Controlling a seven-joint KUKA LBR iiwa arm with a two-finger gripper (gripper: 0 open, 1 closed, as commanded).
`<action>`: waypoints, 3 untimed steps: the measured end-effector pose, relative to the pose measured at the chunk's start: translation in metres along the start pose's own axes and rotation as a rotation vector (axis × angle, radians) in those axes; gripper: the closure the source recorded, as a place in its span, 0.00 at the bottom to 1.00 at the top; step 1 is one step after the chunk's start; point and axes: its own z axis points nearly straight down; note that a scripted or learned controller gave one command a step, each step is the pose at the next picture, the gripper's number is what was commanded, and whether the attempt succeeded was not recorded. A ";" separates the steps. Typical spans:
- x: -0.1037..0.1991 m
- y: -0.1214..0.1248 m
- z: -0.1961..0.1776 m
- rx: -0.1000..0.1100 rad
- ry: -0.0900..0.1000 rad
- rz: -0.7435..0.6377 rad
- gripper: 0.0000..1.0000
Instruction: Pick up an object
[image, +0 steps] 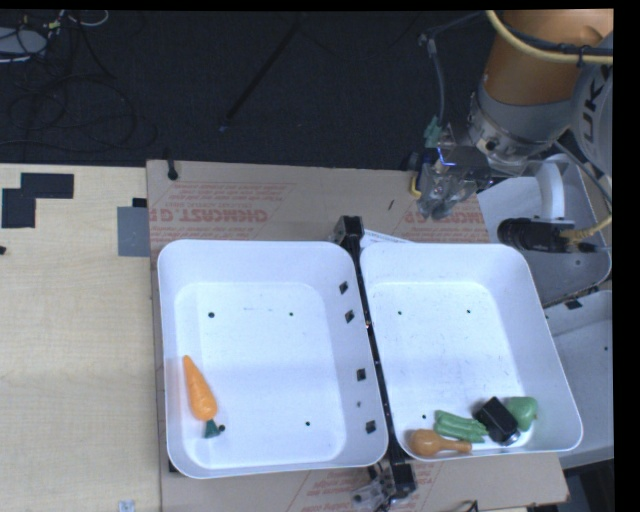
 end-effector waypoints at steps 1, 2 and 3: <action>0.050 -0.013 -0.035 -0.012 0.003 -0.007 1.00; 0.110 -0.066 -0.113 -0.016 0.005 -0.011 1.00; 0.053 -0.006 -0.186 -0.018 -0.001 0.002 1.00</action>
